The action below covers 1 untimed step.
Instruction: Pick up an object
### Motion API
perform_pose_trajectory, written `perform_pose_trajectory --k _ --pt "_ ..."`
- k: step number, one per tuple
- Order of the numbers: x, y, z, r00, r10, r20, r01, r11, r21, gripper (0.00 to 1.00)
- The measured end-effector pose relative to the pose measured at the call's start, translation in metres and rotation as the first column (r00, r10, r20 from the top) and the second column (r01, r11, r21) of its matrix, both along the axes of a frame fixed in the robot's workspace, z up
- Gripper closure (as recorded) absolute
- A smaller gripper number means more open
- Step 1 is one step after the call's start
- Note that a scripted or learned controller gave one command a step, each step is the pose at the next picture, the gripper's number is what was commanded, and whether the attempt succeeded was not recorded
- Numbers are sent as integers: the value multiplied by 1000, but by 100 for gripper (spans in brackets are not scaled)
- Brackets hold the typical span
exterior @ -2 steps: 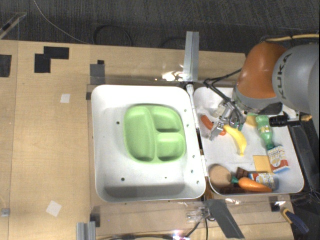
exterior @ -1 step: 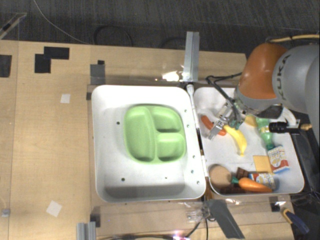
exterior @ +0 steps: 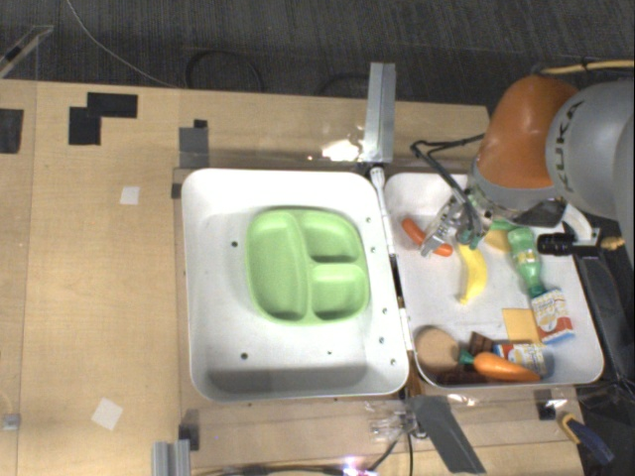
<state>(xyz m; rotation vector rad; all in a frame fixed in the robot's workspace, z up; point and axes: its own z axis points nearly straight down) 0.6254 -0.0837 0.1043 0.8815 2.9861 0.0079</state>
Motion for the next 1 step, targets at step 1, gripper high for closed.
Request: perform_pose_trajectory --k 1 --pt "27 15 145 998 -58 -6 58 998 3 100"
